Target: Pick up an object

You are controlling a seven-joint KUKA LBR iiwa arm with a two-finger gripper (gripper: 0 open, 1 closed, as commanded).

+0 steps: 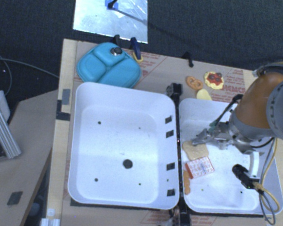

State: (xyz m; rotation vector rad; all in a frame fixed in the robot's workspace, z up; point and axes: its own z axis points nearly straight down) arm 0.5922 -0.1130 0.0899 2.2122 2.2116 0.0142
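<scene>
In the right bin (233, 199), near its left wall, lie a tan cracker-like slab (195, 151), a red-and-white packet (200, 168) and a thin orange stick (186, 183). My gripper (201, 139) hangs low over that bin, its tip just above the upper edge of the tan slab. The grey arm with its orange band (259, 99) reaches in from the right. A small dark round object (127, 163) sits alone on the floor of the left bin (90, 129).
Behind the bins lie a blue divided plate (109, 65), a toy pretzel (193, 82), a small toy pizza (214, 79) and a yellow piece (204, 95). A shiny foil sheet (113, 7) lies further back. A black cable end (242, 175) hangs over the right bin.
</scene>
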